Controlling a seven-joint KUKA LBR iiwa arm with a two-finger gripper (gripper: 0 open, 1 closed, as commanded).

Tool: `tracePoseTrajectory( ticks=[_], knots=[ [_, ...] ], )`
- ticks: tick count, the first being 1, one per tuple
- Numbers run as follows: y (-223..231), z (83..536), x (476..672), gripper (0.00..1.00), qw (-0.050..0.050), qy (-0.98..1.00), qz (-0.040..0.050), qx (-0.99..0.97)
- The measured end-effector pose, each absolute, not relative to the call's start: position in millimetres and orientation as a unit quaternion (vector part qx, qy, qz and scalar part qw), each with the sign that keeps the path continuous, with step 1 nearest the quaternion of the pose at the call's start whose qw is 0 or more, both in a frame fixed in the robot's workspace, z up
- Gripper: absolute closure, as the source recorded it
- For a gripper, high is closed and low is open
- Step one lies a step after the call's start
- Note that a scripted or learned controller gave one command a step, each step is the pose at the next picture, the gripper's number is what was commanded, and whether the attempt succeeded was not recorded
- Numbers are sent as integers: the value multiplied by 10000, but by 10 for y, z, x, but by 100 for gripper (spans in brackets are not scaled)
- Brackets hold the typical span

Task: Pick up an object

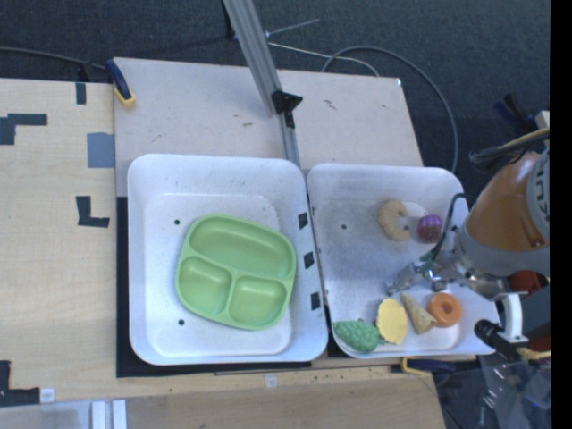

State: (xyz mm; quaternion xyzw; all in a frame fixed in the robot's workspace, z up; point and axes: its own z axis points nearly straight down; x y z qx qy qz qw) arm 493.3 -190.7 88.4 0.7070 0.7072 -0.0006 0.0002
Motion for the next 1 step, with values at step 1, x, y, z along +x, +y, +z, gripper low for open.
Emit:
tracePoseTrajectory(
  ticks=[1],
  knots=[
    [-1897, 994, 4935, 100, -5, 7077, -1, 7065]
  ],
)
